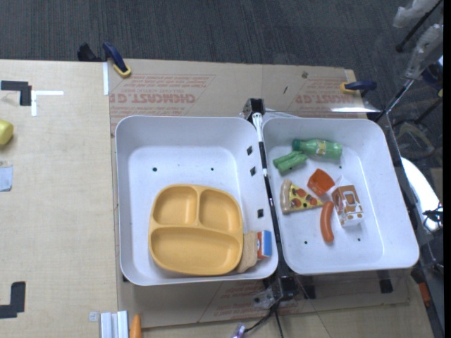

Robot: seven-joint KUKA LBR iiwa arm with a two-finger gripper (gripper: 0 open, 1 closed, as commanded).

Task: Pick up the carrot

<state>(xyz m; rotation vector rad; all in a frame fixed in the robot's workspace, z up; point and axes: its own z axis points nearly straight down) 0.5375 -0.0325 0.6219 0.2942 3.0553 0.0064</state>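
- Yellow toy fruit (4, 132) sits far off on the left of the wooden counter (56, 224). It is the thing farthest from the side the gripper comes in from.
- Blue clamps (117, 60) pinch the cardboard sheet (183, 94) to the counter, likely so the bins cannot slide.
- White left bin (184, 136) holds a yellow plate (196, 229) with three parts. A small packet (261, 244) leans by the plate's right edge.
- White right bin (377, 189) is the one nearer the gripper's side. All the small toy food is in it.
- A green bottle (318, 148) and a green veggie (289, 162) lie at the back of that bin, touching.
- A pizza slice (299, 197) lies flat in the middle. A stubby orange piece (320, 182) is just beside it.
- The carrot (327, 223), I think, is the long thin orange stick. It lies flat, pointing front to back. Its top end is by the pizza tip.
- A small white box (348, 206) lies just on the carrot's right, on the gripper's side. It is very close, maybe touching, so a grab could bump it.
- I cannot tell if the gripper is open or closed. The carrot is not picked up yet.
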